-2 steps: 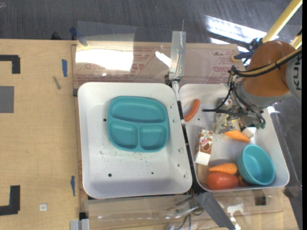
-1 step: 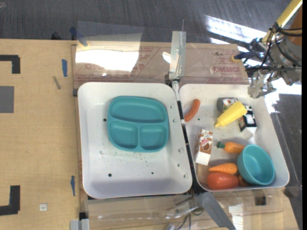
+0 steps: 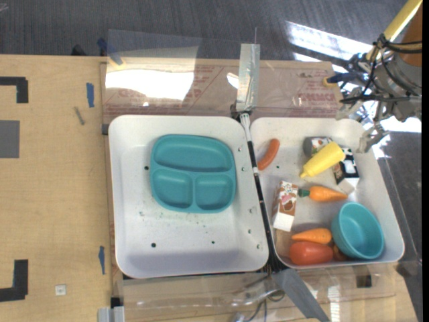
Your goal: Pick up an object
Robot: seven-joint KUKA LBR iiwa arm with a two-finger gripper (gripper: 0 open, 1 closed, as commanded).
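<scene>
Gripper (image 3: 373,134) is seen at the right white plastic bin's (image 3: 395,210) 1 o'clock corner, above the rim; finger state cannot be told. Nothing is held.

Nearest candidate: yellow plastic corn-shaped toy (image 3: 322,160), at 11 o'clock of the teal round bowl (image 3: 358,230), touching a dark printed packet (image 3: 346,168). A descent centred on the toy, jaws across its short axis, is judged best; the packet may be snagged.

Left white bin (image 3: 127,200) bears a teal divided plate (image 3: 194,172). Bench: tan board (image 3: 47,200); grey carpet floor (image 3: 167,5) beyond.
</scene>
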